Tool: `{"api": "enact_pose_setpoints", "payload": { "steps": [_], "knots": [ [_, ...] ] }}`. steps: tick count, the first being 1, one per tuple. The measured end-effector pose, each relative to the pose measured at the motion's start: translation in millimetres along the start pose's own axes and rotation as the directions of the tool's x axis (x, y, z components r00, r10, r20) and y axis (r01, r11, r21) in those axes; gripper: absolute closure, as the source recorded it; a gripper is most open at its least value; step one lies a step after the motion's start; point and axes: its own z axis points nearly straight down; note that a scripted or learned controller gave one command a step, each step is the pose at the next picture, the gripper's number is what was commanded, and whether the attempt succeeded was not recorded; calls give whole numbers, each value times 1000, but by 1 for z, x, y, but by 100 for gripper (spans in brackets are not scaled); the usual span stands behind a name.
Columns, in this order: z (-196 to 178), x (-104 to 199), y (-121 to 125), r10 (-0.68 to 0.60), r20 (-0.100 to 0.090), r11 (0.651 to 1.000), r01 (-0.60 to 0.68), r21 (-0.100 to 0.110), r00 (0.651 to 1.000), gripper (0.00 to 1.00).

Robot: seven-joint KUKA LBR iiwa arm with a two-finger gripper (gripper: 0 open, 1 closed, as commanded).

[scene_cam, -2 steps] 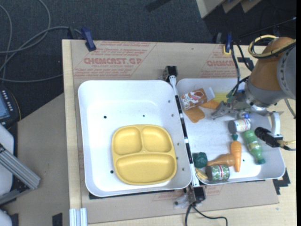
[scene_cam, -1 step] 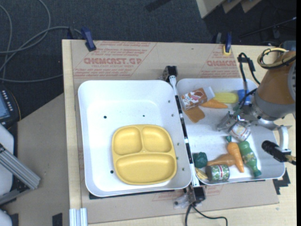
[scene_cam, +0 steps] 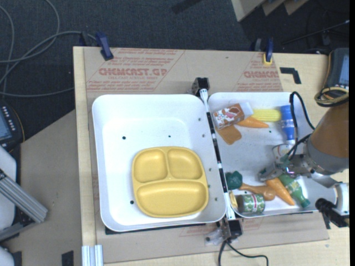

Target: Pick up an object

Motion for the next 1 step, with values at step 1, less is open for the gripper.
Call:
{"api": "enact_pose_setpoints", "payload": {
  "steps": [1],
  "knots": [
    [0, -33, 36, -4, 4, 1000, 4, -9, 1000, 0]
  ]
}}
